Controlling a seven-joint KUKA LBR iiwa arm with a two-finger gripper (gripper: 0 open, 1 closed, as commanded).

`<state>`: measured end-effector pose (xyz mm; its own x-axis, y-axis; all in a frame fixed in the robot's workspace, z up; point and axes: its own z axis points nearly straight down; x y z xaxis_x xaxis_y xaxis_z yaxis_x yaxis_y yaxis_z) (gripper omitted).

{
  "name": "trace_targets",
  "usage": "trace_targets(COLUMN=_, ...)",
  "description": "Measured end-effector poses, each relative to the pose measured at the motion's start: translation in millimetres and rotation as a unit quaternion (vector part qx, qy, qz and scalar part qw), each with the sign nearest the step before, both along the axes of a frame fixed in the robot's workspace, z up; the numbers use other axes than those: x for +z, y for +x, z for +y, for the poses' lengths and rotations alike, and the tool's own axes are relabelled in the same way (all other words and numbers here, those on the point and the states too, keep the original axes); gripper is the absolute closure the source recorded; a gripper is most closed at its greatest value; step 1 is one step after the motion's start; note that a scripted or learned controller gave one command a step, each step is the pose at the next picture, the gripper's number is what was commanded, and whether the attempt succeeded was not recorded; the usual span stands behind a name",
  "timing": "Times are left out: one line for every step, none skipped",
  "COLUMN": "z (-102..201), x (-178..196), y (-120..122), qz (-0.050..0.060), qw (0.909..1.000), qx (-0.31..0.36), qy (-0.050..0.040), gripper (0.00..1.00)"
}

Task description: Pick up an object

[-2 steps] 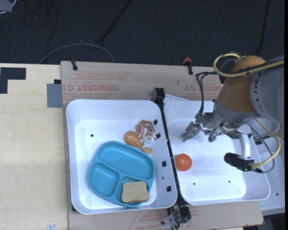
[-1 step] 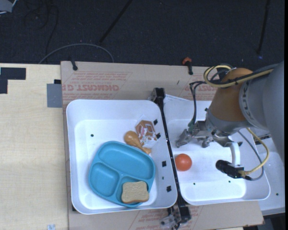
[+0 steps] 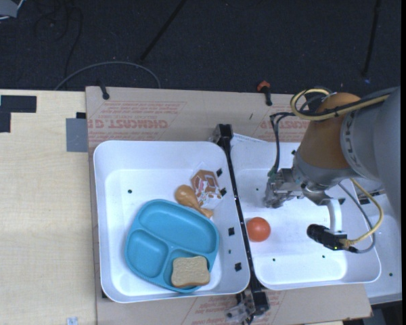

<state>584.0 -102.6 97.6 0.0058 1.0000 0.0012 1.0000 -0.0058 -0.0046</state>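
An orange-red ball (image 3: 258, 229) lies in the right bin (image 3: 304, 276), close to its left wall. My gripper (image 3: 273, 196) hangs in that bin, just above and to the right of the ball, a short gap away from it. The arm covers the gripper from above. In the left bin (image 3: 115, 181) a blue divided plate (image 3: 164, 242) carries a slice of bread (image 3: 190, 271). Beside the plate's upper right edge lie a tan drumstick-shaped toy (image 3: 189, 197) and a brown-and-white wrapped item (image 3: 207, 185).
A black divider (image 3: 234, 208) runs between the two bins. The arm's cables (image 3: 365, 215) and a small black part (image 3: 325, 235) hang over the right bin's right half. Cardboard (image 3: 155, 114) lies under both bins.
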Motion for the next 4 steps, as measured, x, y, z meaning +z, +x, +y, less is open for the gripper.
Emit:
trace_targets(z=-3.1, x=42.2, y=-0.1, qz=-0.003, qw=1.0000, qx=-0.001, qy=-0.0007, gripper=1.00)
trace_targets(z=3.6, x=101.9, y=-2.0, qz=-0.003, qw=1.0000, qx=0.003, qy=-0.0005, gripper=1.00)
trace_targets(z=5.8, x=150.2, y=7.3, qz=-0.004, qw=1.0000, qx=0.003, qy=-0.0007, gripper=1.00)
trace_targets(z=4.3, x=198.5, y=7.8, qz=-0.004, qw=1.0000, qx=0.003, qy=-0.0008, gripper=1.00)
